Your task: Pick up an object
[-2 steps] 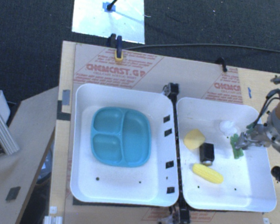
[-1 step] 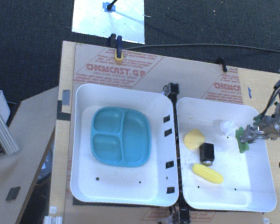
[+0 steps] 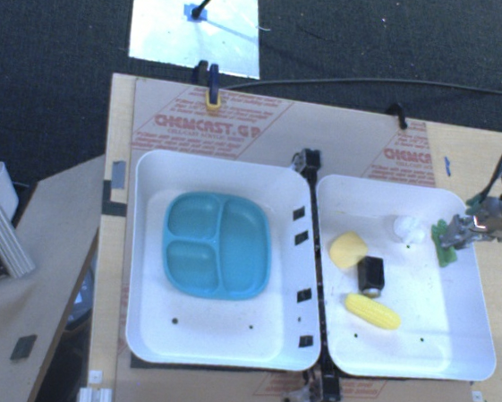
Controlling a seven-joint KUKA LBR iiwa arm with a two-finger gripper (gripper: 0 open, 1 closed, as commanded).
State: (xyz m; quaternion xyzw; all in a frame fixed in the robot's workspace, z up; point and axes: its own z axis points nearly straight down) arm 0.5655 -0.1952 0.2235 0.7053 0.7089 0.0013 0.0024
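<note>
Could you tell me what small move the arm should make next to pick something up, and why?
Probably a short move inward from the bin edge toward the white object. The gripper sits at the right bin's far right rim beside a green item, with nothing visibly held between its fingers. The white object is the nearest loose piece; the yellow corn and black block lie farther off.

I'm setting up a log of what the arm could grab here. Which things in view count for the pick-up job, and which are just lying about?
For the job:
gripper, at the right bin's far right rim
green item by the gripper
yellow corn cob
pale yellow piece
small black block
small white item

Lying about:
blue divided plate in the left bin
</note>
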